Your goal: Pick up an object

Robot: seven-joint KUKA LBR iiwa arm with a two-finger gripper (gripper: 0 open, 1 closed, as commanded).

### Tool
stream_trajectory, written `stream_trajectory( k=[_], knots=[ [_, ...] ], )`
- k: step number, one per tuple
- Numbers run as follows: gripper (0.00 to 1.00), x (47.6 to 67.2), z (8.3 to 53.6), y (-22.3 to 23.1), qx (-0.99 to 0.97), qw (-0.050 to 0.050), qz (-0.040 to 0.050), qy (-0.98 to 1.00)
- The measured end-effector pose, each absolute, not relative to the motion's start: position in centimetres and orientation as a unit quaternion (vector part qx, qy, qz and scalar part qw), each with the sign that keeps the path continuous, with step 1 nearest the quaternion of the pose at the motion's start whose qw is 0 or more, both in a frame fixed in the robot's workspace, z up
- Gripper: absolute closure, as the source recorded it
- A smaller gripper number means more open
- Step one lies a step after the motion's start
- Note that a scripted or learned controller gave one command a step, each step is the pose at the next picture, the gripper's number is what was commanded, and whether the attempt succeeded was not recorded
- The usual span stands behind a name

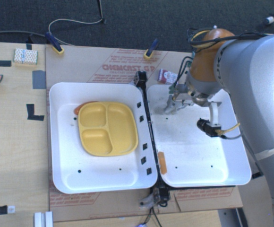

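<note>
In the camera view, two shallow white bins are seen side by side on a cardboard sheet; the left bin (61, 174) is occupied by a yellow compartment tray (107, 128), lying flat with three wells, and a reddish object (77, 109) is partly hidden under the tray's upper left corner; a small orange object (162, 161) is laid in the right bin (198, 169), just beside its left wall near the lower corner; the grey arm (250, 84), with its orange band (208, 60), is reached in from the right, and the gripper (171, 107) is lowered over the upper left part of the right bin, well apart from the orange object; whether the fingers are released or clenched cannot be told, since they are blurred and small; nothing is seen between them; a small red and white packet (166, 76) is laid on the cardboard just beyond the right bin.
</note>
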State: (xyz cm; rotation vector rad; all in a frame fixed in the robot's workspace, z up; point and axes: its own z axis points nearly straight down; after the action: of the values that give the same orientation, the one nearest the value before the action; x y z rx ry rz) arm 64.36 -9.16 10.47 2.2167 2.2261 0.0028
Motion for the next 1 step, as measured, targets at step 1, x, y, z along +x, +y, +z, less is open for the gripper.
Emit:
stream_trajectory(
  k=[1],
  knots=[
    [1.00,64.35,11.38,-9.07,0.705,-0.001,0.0010,0.709]
  ],
)
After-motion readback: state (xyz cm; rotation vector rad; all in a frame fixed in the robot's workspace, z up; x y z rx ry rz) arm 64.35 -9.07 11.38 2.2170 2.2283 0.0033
